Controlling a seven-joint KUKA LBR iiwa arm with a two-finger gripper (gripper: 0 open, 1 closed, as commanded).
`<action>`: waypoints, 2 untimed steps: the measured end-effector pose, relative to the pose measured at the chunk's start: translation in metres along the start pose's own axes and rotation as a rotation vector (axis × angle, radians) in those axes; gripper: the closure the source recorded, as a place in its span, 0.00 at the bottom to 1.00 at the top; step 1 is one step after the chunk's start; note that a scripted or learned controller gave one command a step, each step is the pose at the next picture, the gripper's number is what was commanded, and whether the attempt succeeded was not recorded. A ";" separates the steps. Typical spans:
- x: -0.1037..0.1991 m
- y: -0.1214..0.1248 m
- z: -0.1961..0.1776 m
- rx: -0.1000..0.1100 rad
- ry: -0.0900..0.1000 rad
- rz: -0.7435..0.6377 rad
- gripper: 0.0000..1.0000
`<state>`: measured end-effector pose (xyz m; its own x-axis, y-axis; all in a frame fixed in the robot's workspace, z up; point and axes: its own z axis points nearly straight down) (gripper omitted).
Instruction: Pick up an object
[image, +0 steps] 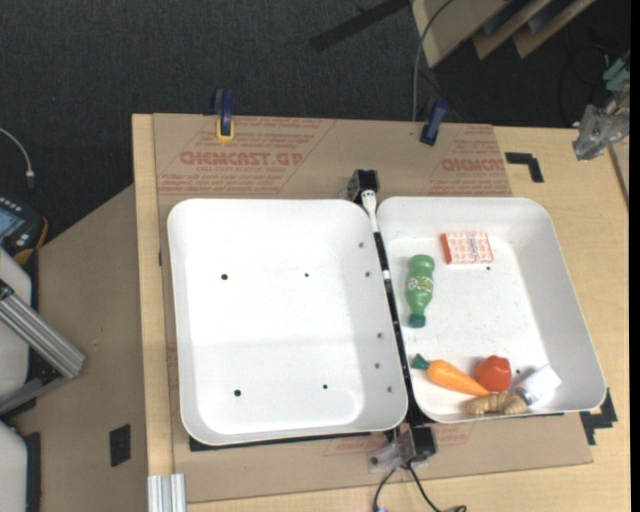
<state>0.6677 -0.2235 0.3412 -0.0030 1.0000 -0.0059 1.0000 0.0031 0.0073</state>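
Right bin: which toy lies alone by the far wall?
The red-and-white box; the green bottle lies mid-bin, the carrot and tomato near the front.

Left bin (200, 300) open; right bin (560, 290) front crowded: carrot (450, 376), tomato (492, 372).

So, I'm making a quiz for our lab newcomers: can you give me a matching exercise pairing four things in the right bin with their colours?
Things:
1. bottle
2. carrot
3. tomato
4. flat packet

Colours:
A. orange with a green top
B. pink-red and white
C. green
D. red

Pairs: 1-C, 2-A, 3-D, 4-B
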 end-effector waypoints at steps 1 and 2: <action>0.000 0.001 -0.011 -0.004 -0.003 -0.001 1.00; 0.001 0.002 -0.022 -0.008 -0.007 -0.003 1.00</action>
<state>0.6693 -0.2228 0.3629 -0.0058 0.9999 -0.0125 0.9999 0.0060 0.0153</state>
